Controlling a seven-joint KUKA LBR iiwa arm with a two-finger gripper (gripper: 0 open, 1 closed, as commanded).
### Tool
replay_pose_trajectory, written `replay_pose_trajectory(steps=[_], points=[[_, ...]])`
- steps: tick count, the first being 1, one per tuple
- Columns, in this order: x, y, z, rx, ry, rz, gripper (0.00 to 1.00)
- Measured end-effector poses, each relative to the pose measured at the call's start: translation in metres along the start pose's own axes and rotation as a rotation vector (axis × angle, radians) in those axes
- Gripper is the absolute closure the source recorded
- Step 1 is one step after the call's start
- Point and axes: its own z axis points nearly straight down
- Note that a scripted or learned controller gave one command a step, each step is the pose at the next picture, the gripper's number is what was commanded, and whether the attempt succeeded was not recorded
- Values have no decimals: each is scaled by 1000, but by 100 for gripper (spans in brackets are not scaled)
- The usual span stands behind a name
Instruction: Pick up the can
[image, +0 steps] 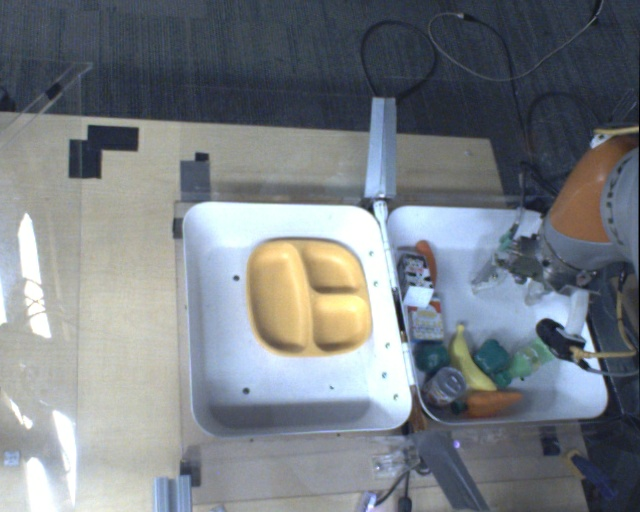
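The can (445, 385) is a small metal tin with a silver top. It stands near the front left corner of the right bin (480, 235), pressed among other items. My gripper (509, 279) hangs over the right part of that bin, well behind and to the right of the can. Its fingers are spread open and nothing is between them. The grey arm with its orange band (590, 205) comes in from the right edge.
Around the can lie a yellow banana (468, 360), an orange carrot (492, 402), green toys (492, 357) and a labelled box (425, 320). Another carrot (426, 260) lies near the bin's back left. The left bin (215, 330) holds a yellow divided tray (308, 296).
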Motion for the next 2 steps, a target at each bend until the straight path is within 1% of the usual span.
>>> replay_pose_trajectory(steps=[1, 2], points=[[1, 13, 1, 2, 0, 288, 0], [1, 13, 1, 2, 0, 287, 0]])
